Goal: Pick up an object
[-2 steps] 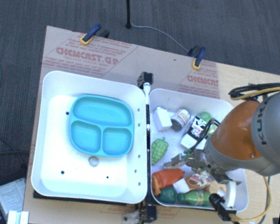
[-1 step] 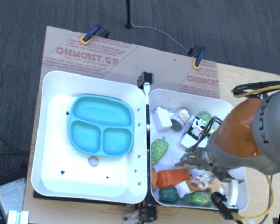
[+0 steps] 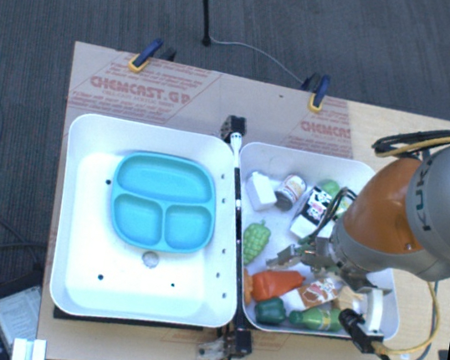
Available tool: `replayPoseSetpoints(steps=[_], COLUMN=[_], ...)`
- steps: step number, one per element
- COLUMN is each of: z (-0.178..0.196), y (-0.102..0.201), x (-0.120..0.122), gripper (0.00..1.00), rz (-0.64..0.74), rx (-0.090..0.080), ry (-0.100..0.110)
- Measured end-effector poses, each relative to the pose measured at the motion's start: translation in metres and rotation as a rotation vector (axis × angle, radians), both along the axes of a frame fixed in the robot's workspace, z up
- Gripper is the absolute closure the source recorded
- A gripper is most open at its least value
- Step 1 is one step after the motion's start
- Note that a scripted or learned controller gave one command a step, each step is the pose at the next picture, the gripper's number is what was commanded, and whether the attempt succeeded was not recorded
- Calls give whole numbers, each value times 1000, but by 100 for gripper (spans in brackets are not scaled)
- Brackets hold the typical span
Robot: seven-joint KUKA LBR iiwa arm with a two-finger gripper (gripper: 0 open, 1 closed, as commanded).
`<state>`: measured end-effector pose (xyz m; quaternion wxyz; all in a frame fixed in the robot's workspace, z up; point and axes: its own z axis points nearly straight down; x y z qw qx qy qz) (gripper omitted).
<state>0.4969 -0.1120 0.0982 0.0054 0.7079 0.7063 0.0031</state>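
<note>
- The step in hand looks like the reach-and-descend part of a pick: the arm leans in from the right over the right bin, and the gripper sits low among the toys heaped in that bin's lower half.
- Candidates close to it — an orange carrot-like toy just below and left of the gripper, a green grape bunch further left by the bin's inner wall, and a small packet with red print right under the wrist.
- Along the bin's bottom edge lie a dark green pepper-like piece and a green piece; a white block, a small jar and a black-and-white carton lie in the upper part, well apart from the fingers.
- Fingers: the metal parts at the tip are tangled with the clutter and partly hidden by the wrist, so I cannot tell how far they are spread, nor whether anything sits between them — nothing is clearly in their hold.
- Next move, as I judge it: settle on one toy, probably the carrot, close squarely across it, then lift straight up without dragging its neighbours.
- The left bin carries a blue divided plate, away from the work.
</note>
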Motion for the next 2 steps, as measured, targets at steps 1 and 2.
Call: replayPoseSetpoints(steps=[1,2], z=[10,9], y=[0,0], x=[1,0], gripper=[100,0], rz=[0,0], rx=[1,1], ry=[0,1])
